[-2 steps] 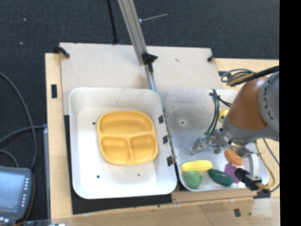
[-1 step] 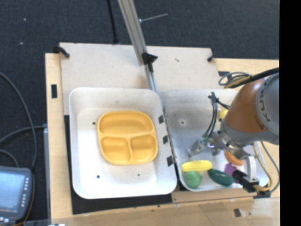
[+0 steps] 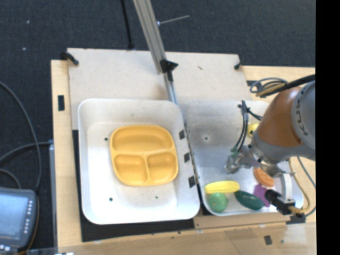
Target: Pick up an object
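Jaws are sitting too small and too blurred under the wrist to tell whether they are standing wide or narrow, and nothing is showing between them. The gripper (image 3: 234, 162) is hanging above the floor of the right bin (image 3: 212, 113), just up and a little right of the yellow banana (image 3: 222, 186), with a bare strip of bin floor showing between the two. The grey and orange arm (image 3: 281, 129) is reaching in from up and right of the banana and is covering much of that side of the bin.

The banana is lying flat and is pointing left to right near the bin's lower rim. A green ball (image 3: 217, 201) is sitting just below the banana, seemingly touching it. A dark green piece (image 3: 248, 200) is lying just right of and below the banana, with a purple piece (image 3: 260, 192) beside it farther right. An orange piece (image 3: 263, 176) is resting right of and slightly above the banana, partly under the arm. All of these are lying below or beside the gripper, none of them within it.

Well left of the banana, a yellow divided plate (image 3: 143, 154) is lying in the middle of the left bin (image 3: 90, 142).
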Controlling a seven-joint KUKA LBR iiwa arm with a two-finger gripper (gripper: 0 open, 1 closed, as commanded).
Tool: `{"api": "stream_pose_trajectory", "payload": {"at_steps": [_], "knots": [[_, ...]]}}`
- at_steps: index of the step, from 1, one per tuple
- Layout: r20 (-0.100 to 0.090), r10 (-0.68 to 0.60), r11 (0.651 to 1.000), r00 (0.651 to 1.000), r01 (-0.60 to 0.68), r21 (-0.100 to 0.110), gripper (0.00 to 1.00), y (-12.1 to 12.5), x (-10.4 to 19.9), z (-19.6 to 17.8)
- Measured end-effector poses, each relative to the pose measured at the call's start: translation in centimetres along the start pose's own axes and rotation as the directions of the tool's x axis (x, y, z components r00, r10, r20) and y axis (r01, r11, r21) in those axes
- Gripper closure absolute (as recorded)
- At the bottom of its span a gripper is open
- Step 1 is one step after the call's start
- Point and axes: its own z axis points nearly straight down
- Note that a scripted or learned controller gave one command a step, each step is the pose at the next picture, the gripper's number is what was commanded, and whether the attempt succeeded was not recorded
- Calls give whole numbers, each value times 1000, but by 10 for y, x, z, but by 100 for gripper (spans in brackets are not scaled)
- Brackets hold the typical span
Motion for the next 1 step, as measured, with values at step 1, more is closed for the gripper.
{"api": "stream_pose_trajectory", "payload": {"at_steps": [1], "knots": [[2,-1,1000,1000,1,-3,100,-1,-12,-56]]}}
